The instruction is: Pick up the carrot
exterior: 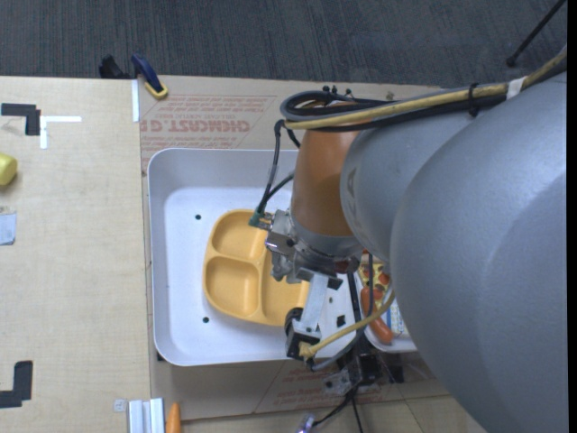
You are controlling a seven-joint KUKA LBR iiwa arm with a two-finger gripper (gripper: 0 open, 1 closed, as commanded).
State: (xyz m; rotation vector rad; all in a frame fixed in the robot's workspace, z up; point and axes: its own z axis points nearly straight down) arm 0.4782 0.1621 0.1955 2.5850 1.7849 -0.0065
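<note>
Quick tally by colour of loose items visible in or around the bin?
Yellow: 2, tray, yellow object on the bench, left edge
Orange: 1, carrot, partly hidden by the arm
Blue/yellow: 1, clamp
Total: 4

The yellow divided tray (236,273) is partly covered by the arm (451,242); the carrot (382,330) is glimpsed beneath it, mostly hidden.

Red mirrored print on cardboard sheet (207,124), not legible.
</note>
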